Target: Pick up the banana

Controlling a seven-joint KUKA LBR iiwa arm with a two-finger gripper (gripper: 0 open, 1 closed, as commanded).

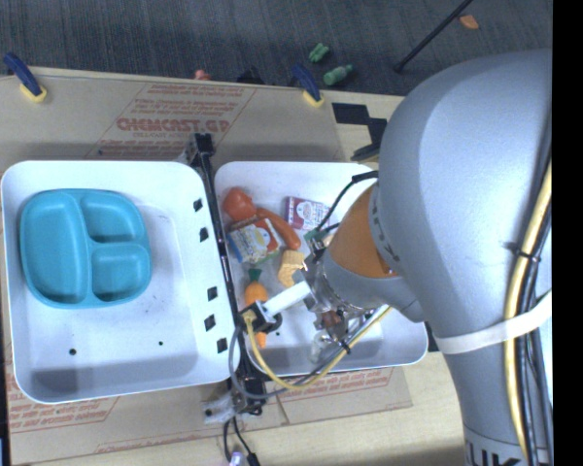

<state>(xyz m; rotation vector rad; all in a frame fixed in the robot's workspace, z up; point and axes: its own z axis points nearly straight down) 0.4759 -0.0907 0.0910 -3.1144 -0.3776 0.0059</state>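
Observation:
The arm comes in from the right and hangs low over the right bin (272, 175), hiding much of that bin's right half. My gripper (323, 333) sits near the bin's front wall, its tip blurred against the white floor. A pale yellow piece (291, 268), possibly the banana, lies just left of the wrist and is partly covered by it. I cannot see anything held.
Also in the right bin are an orange object (238, 205), a printed pouch (255, 242), a pink-and-white carton (307, 212) and a small orange item (256, 295). The left bin (39, 372) holds a blue divided plate (84, 247). Clamps sit along the bench's back edge.

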